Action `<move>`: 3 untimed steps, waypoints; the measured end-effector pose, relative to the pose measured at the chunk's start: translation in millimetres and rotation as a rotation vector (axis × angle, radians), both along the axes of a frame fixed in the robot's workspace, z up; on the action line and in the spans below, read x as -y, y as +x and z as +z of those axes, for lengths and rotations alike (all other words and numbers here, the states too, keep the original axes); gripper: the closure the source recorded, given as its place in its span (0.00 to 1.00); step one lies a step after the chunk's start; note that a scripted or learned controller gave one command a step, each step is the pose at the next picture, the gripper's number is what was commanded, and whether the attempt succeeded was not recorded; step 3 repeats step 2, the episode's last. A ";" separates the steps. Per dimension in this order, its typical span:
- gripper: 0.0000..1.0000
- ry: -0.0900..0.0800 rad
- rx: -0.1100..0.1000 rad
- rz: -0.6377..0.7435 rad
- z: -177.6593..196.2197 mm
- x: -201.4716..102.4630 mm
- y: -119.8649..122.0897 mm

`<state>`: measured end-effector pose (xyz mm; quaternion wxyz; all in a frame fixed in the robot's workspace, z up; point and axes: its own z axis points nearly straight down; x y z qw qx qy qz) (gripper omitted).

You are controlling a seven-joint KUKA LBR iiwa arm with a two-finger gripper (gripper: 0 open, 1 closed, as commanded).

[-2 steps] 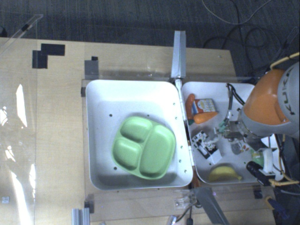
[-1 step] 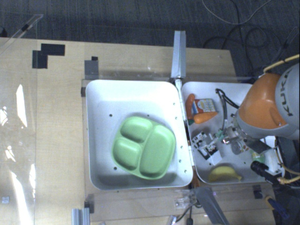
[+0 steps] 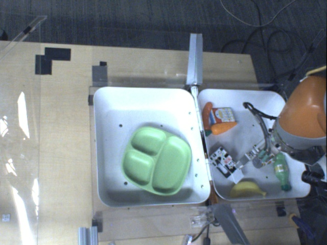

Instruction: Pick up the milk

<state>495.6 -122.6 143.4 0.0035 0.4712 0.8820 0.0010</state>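
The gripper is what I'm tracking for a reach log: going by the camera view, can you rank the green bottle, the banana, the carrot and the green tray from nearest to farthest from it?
From the gripper in the right bin:
1. Green bottle, just to its right and slightly toward the front.
2. Banana, at the bin's front edge.
3. Carrot, toward the back left of the bin.
4. Green tray, across the divider in the left bin.

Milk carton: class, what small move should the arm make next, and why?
Probably shift the gripper slightly toward the left bin: the milk carton lies just beside it on that side, near the banana, in the right bin.
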 end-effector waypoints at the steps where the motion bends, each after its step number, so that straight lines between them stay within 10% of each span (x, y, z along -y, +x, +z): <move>1: 0.00 0.001 -0.001 0.012 40.6 -111.1 30.7; 2: 0.00 0.002 -0.006 -0.041 -32.2 -20.8 7.1; 3: 0.00 0.002 -0.006 -0.041 -32.2 -20.8 7.1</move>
